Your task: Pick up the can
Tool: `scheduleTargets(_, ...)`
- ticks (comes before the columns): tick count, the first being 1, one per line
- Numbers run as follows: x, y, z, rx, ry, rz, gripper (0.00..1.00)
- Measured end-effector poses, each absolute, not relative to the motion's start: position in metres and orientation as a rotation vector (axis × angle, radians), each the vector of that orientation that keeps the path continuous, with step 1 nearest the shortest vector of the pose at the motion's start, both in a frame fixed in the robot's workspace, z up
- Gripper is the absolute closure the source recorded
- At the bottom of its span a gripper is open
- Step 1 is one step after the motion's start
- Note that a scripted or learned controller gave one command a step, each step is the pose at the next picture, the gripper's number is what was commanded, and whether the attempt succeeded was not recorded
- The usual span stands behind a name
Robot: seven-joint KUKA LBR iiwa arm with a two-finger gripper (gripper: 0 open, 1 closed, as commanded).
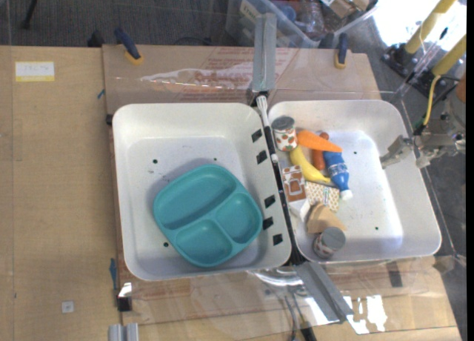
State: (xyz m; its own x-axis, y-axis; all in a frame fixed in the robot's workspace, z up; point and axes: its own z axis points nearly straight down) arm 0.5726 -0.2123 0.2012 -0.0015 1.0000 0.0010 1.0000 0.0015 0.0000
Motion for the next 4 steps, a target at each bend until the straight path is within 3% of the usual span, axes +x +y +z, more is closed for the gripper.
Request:
scheduleTargets(1,0.491,-0.122,0.099,-2.330,-2.106,0.000,0.00)
scheduleTargets(2,0.613,-0.124,0.091,-2.331,-2.122,-0.011,0.00)
scheduleTargets(3,0.615,-0.123,0.103,-2.332,-2.128,-0.011,1.00)
scheduleTargets(4,0.577,-0.065,0.234,-2.433,-1.989,-0.001,1.00)
